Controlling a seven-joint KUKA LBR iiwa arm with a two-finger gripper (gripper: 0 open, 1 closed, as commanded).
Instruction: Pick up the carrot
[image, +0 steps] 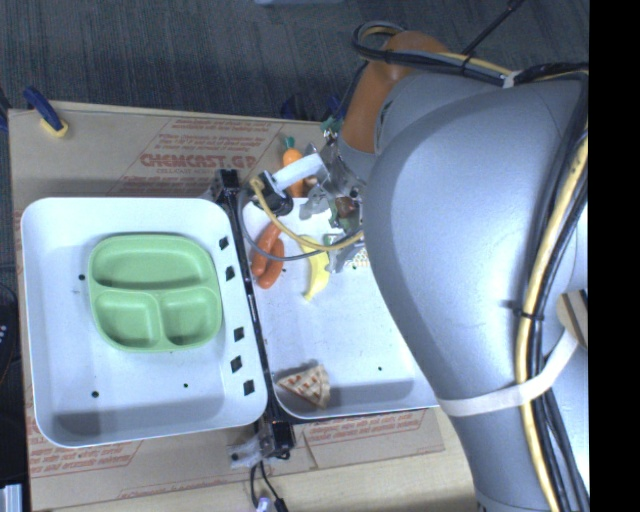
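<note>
The carrot (290, 157), small and orange with a green top, lies at the far edge of the right bin (345, 345), partly hidden by the gripper's hardware. My gripper (322, 198) hangs low over the far part of that bin, just on the near side of the carrot, amid yellow and black cables. The big grey arm covers most of the right bin.
An orange-red sausage (267, 252) lies by the right bin's left wall, with a yellow banana (317, 278) beside it. A wedge of sandwich (305, 385) sits at the near left corner. The left bin (50, 400) holds a green divided tray (155, 290).
</note>
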